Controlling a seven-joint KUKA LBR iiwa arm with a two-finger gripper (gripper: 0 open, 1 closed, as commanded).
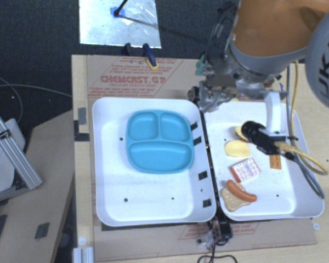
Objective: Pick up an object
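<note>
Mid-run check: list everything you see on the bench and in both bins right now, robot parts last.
Bins: two, white, side by side on the bench.
Divided plate: one, blue, middle of the left bin.
Yellow piece: one, pale yellow, right bin, centre.
Small packet: one, red and white, right bin, below the yellow piece.
Toy hot dog: one, tan bun with reddish sausage, right bin, near corner.
Cardboard sheet: one, brown, under the bins.
Arm: one, grey and orange, over the right bin's far edge.
Gripper: one, at the bins' far divide.

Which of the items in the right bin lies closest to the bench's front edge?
The hot dog on toast, in the right bin's front-left corner. The red-and-white packet sits just behind it, and the yellow piece farther back.
</note>
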